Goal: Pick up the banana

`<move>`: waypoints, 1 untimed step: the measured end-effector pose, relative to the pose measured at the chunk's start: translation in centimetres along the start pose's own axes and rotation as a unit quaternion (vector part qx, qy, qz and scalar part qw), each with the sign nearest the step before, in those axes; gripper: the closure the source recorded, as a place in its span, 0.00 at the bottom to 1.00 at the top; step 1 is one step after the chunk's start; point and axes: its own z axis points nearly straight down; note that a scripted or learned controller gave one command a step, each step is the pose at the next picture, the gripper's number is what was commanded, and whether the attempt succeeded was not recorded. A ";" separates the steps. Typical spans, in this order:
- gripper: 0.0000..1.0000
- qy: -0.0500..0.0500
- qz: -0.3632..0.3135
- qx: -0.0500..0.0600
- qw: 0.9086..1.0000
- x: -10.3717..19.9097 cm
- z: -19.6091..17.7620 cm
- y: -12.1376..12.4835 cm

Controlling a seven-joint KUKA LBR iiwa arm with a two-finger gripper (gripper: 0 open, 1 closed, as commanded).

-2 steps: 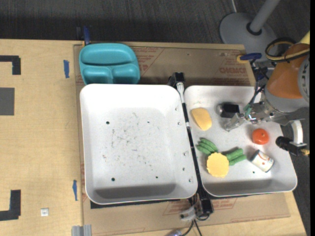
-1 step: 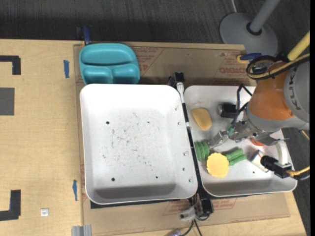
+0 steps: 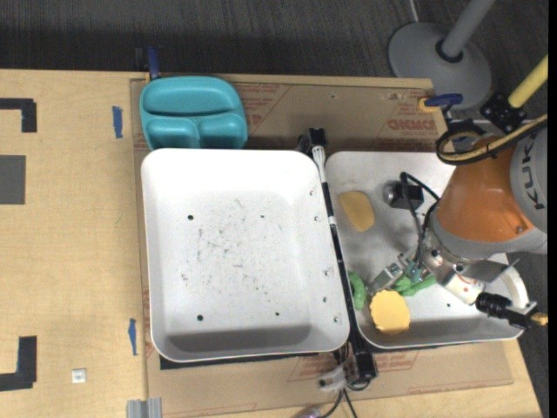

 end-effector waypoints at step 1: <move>1.00 0.000 0.000 -0.001 1.000 0.1 -1.0 0.1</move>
